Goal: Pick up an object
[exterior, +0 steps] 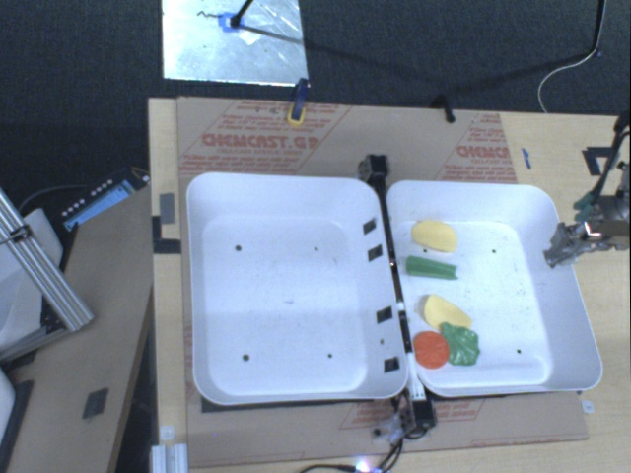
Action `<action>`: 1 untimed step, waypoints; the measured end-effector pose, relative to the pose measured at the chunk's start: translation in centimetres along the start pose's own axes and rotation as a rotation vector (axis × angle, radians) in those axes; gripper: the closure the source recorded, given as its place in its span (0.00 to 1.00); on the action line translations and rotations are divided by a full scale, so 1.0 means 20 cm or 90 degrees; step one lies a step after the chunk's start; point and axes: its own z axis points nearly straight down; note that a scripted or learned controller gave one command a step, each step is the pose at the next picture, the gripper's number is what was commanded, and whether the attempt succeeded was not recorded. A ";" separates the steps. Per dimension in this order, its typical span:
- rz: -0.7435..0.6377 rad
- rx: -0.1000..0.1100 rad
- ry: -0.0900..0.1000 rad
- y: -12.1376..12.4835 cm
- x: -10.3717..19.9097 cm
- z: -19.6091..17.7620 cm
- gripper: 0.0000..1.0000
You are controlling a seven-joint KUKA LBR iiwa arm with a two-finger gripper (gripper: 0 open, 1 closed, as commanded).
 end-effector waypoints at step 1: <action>0.001 -0.021 -0.008 -0.07 -0.11 -0.79 1.00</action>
